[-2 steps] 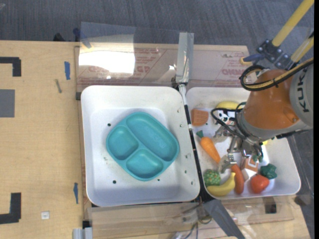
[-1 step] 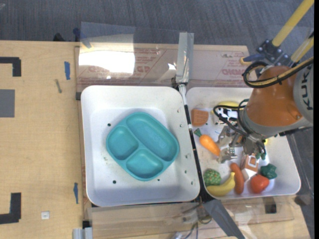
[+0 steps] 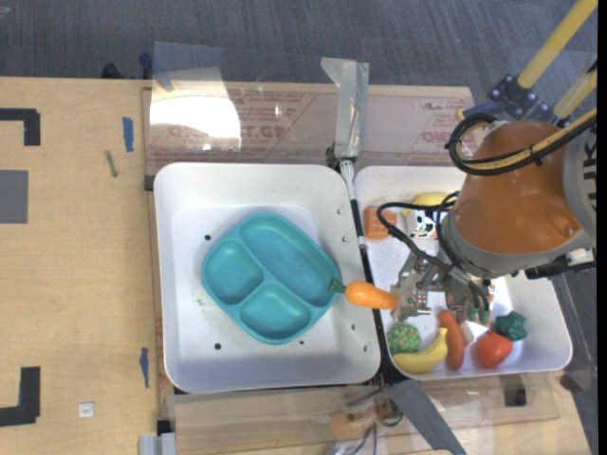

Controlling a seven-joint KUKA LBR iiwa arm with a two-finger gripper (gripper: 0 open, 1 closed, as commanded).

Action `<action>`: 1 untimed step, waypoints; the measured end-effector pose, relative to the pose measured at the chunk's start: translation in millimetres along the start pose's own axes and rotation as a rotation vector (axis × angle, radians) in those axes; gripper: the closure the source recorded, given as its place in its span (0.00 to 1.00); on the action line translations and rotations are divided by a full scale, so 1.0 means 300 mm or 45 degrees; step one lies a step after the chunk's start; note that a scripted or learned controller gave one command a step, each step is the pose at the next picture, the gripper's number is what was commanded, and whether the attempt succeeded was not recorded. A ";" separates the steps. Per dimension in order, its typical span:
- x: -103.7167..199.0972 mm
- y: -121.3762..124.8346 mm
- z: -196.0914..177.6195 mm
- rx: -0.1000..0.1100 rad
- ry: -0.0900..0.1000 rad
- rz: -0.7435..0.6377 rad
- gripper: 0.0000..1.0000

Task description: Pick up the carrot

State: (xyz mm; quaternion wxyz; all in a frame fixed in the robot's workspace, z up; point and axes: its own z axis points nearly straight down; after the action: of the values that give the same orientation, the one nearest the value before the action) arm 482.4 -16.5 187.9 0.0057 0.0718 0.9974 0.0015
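A single fixed camera hangs above the pale wooden desk [image 3: 66,282] and looks down at a slant, near enough that the two shallow white plastic bins [image 3: 256,183] fill the middle of the frame, with grey carpeted floor [image 3: 285,8] across the top edge. The grey arm with its orange band [image 3: 512,192] enters from the right side of the frame, and its metal two-finger end effector [image 3: 417,297] sits low and right of centre. From the end effector, one bin spreads away toward the frame's left and the other lies directly beneath it.

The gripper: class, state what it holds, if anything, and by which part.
The gripper appears to hold the carrot by its right-hand tip, over the wall between the two bins.
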 end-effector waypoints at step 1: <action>0.004 -0.009 0.010 0.003 0.009 0.005 0.00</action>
State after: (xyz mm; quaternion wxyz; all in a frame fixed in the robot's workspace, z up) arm 480.8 -18.9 184.9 0.0021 0.0737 0.9973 0.0004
